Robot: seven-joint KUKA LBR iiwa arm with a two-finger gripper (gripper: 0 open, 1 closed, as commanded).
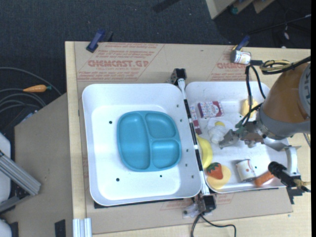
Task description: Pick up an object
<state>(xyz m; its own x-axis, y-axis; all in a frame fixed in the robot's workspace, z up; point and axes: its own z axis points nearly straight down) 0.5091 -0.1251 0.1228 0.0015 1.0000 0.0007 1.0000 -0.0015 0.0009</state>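
Note:
My gripper point(228, 140) hangs low over the middle of the right bin point(232, 89), with the grey and orange arm behind it to the right. It is just right of a pale crumpled item point(217, 130) and a yellow banana point(206, 153). A small silver can point(244, 169) lies below the gripper. An orange carrot-like piece point(263, 179) sits near the bin's front right corner. A red and yellow toy fruit point(217, 174) rests at the front left. A maroon and white packet point(210, 108) and a yellow block point(245, 106) lie toward the back.
The left bin point(98, 132) holds a blue divided plate point(148, 140). A black divider clip point(178, 75) stands between the bins at the back. Cables run over the right bin's rear corner. Blue clamps sit on the bench's far edge.

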